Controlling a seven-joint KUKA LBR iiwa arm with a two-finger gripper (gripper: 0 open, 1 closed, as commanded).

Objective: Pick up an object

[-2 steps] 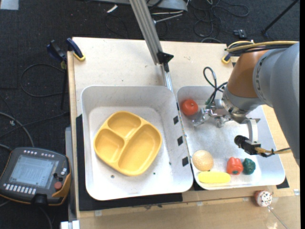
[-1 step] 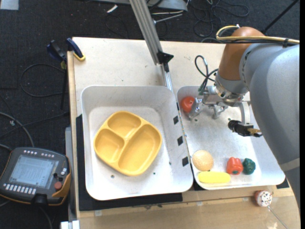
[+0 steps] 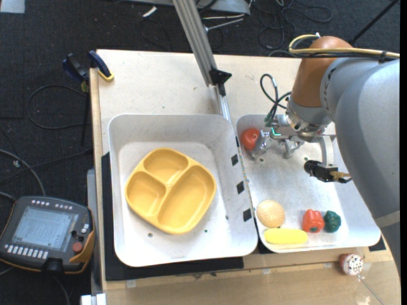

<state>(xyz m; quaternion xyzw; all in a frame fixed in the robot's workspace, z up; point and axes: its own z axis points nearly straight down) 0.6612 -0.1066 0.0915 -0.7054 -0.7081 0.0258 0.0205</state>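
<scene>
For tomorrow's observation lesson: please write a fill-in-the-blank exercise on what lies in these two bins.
1. The divided plate in the left bin is coloured ____.
2. That plate has ____ compartments.
3. The end effector hangs over the ____ bin.
4. The red object lies at that bin's ____ corner.

Missing words: yellow; three; right; far left

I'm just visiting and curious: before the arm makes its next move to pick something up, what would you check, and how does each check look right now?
1. Gripper is over the right bin: ok.
2. A target is close: the red object lies just beside the gripper: ok.
3. Something between the fingers already: cannot tell.
4. Other items, the beige ball, yellow piece, orange pepper and green piece, lie apart from the gripper: ok.
5. Yellow divided plate sits in the left bin, out of the way: ok.
</scene>
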